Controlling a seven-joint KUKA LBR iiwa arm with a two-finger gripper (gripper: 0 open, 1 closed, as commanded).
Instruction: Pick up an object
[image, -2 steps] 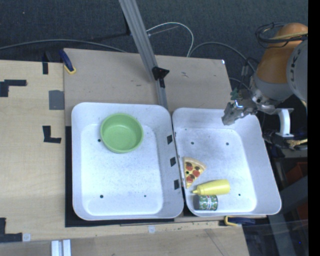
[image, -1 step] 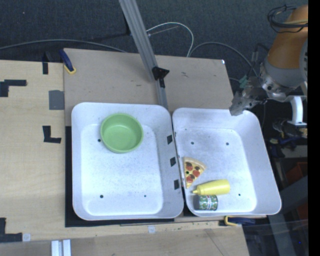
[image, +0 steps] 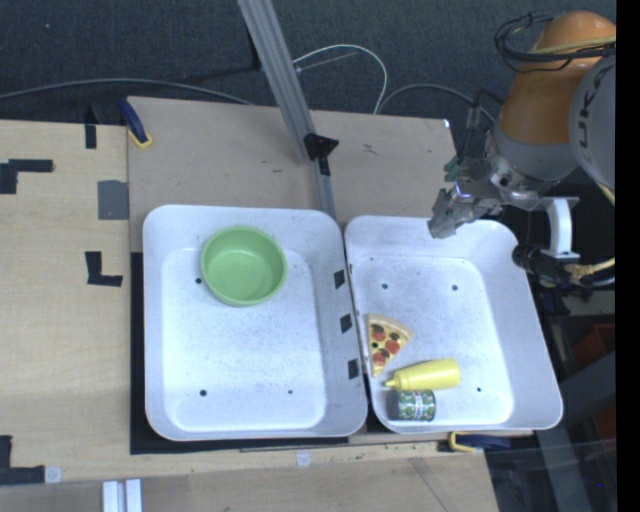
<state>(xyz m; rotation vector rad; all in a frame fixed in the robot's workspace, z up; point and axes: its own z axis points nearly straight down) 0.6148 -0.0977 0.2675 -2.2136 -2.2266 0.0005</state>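
The grey two-finger gripper (image: 446, 222), its opening impossible to tell, hovers over the far rim of the right shallow white bin (image: 500, 300), which holds a pizza-slice toy (image: 385, 343), yellow mustard bottle (image: 425, 376) and small green can (image: 412, 405), while the left white bin (image: 170, 330) holds a green plastic bowl (image: 243, 265).

Part of a dark printed word, apparently "KU", stands on the grey casing of the robot arm (image: 600, 105) at the right edge. The small green can's (image: 412, 405) label is illegible.
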